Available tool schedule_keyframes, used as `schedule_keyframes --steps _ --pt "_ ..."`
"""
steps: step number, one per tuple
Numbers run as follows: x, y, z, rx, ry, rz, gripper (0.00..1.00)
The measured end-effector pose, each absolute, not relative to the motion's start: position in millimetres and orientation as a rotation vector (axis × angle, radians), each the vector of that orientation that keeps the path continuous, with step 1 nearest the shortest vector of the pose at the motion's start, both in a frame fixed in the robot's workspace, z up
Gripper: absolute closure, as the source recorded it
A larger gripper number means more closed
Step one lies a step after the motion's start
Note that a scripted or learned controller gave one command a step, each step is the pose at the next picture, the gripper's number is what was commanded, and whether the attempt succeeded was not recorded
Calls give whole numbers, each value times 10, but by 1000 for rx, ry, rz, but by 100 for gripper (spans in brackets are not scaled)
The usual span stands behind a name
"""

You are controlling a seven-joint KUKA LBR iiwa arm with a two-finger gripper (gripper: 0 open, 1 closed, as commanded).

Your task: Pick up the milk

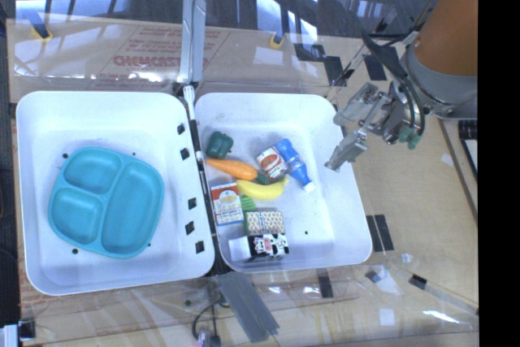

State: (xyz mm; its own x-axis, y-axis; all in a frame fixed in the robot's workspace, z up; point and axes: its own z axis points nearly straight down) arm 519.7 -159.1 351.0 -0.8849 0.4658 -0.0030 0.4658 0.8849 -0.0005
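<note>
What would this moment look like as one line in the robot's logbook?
task: pick up milk | milk carton: lying at near edge of right bin, untouched | pincer: above bin's right rim, holding nothing | blue tray: left bin

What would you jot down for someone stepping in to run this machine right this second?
Gripper: over the right bin's right rim, holding nothing that I can see.
Milk: the cow-patterned carton lies at the right bin's front edge, beside a checkered box, apart from the gripper.
Also in that bin: carrot, banana, blue bottle.
Left bin: a blue divided plate.
Done: no pickup so far.
Left: reach the milk, grasp it, lift.
</note>
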Motion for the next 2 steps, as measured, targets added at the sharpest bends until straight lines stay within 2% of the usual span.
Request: schedule_keyframes --steps 1,2 --pt "4763 -1150 1711 1126 2934 -1 0" --pt "4806 -1136 1095 917 2997 9 0"
